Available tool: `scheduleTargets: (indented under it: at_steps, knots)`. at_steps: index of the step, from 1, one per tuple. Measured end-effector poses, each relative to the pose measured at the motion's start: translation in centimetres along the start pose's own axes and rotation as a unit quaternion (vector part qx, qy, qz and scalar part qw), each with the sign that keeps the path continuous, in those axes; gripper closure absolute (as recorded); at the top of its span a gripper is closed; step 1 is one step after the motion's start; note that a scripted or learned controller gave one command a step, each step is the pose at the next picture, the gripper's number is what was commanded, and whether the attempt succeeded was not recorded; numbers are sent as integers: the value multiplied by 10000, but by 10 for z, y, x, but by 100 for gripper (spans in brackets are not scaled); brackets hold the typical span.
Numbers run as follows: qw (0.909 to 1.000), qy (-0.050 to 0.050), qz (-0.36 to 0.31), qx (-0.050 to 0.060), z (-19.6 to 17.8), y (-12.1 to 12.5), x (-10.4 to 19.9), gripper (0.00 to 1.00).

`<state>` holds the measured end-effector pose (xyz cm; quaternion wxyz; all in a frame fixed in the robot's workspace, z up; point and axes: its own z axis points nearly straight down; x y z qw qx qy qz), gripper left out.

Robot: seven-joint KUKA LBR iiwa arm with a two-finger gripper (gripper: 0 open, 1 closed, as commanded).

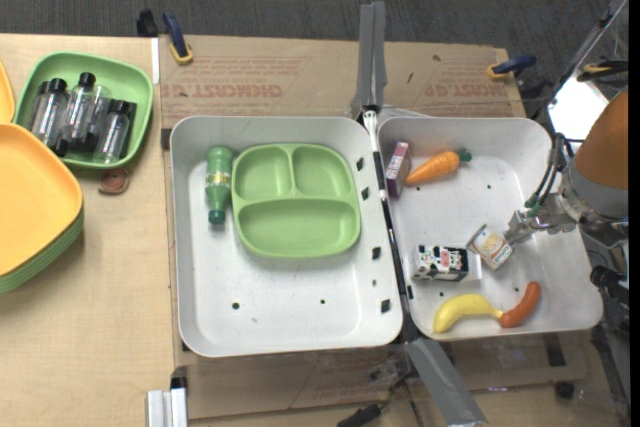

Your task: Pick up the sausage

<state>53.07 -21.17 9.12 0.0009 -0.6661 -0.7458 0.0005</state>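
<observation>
Gripper [522,223] hovers over the small carton [492,246] (finger spread too blurred to tell), perhaps lining up short of the sausage [520,304] beside the banana [463,312].

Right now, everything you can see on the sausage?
The sausage is a short, smooth, orange-red piece with rounded ends, glossy like plastic toy food. It lies flat on the floor of the right bin, near the front right corner, tilted so its upper end points up and right. Its lower left end meets the tip of the yellow banana. The gripper is above it in the view, beside a small carton, not on it.
</observation>
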Motion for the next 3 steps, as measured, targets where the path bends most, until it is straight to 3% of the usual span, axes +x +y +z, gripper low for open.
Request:
scheduleTargets:
  at_steps: [2, 3]
  knots:
    - [9896, 3, -1436, -3, -15, -54, 1, 100]
    - [9974, -12, -722, -12, 0, 27, -13, 100]
